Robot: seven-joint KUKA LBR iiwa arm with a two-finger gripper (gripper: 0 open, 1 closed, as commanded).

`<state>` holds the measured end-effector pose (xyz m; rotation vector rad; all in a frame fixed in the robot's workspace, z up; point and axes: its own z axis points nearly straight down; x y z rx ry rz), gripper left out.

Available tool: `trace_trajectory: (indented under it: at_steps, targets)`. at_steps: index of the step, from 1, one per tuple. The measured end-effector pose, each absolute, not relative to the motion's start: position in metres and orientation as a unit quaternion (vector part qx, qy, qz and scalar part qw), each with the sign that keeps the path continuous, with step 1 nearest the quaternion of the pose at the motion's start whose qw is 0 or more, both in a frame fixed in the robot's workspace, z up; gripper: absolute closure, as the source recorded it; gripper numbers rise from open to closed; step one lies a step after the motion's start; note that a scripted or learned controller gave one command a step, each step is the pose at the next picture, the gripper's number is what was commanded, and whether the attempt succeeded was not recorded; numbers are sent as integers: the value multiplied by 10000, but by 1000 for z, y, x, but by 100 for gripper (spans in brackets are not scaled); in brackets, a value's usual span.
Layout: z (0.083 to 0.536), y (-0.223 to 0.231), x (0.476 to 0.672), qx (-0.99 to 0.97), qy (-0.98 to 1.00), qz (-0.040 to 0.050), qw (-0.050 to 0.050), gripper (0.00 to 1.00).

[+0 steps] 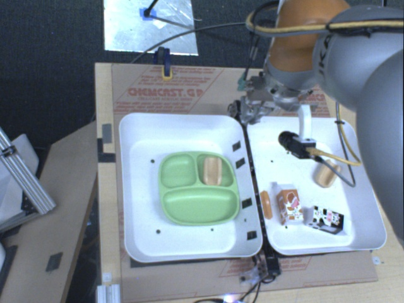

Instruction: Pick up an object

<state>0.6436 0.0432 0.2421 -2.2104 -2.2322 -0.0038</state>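
We judge the approach step in hand: the gripper, its opening beyond our telling, must descend toward the carton below.

Evenly and brightly lit from above, with faint soft shadows. Glare on the foil sheet at top. Slightly soft overall, the arm at right blurred.

Red lettering "CHEMCAST G P" stands on the brown sheet behind the left bin.
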Motion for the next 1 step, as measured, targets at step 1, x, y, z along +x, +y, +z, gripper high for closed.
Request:
trace_trajectory:
  at_steps: [1]
  targets:
    - [229,102,634,-7034,-7108,-9,9,100]
